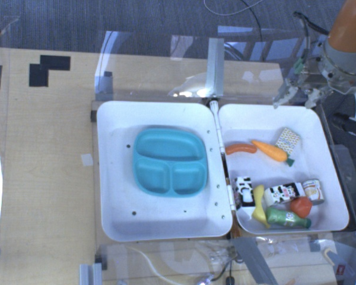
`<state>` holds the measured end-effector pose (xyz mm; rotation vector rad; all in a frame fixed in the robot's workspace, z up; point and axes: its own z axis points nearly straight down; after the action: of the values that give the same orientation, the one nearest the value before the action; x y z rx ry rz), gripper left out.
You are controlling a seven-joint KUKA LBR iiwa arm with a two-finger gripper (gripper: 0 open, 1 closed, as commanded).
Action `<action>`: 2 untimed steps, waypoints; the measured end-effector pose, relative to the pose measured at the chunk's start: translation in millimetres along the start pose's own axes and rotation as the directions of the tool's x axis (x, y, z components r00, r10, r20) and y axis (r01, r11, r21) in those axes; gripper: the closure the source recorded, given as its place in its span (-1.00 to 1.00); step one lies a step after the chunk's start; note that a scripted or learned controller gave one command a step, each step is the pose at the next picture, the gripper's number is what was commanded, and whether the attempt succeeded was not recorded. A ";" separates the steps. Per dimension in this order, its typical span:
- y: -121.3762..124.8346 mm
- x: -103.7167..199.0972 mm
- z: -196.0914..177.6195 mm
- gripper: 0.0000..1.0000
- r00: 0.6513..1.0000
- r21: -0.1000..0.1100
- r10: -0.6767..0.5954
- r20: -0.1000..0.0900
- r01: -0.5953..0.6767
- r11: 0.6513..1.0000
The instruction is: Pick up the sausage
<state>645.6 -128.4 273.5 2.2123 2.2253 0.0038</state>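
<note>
I see the gripper (pixel 296 95) hanging over the far edge of the right bin (pixel 329 159), its jaws spread and holding nothing. The sausage (pixel 241 149) lies in that bin near the divider, its end just beside the carrot (pixel 270 151), well apart from the jaws. Cartons, a can and other toy food crowd the near end. The left bin (pixel 115 129) holds a blue tray (pixel 169 168).

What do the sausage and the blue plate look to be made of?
Sausage: likely moulded plastic toy food, with a smooth, even orange-red skin. Blue plate: probably matte plastic, with uniform colour and soft rounded compartment edges.
</note>
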 end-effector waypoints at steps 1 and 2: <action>1.2 54.6 0.5 -1.00 0.987 0.000 -0.161 -0.001 0.161 0.987; -35.4 77.6 -52.3 -1.00 0.902 -0.005 -0.432 0.002 0.432 0.902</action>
<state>609.5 -51.0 325.6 1.6617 2.6567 0.0072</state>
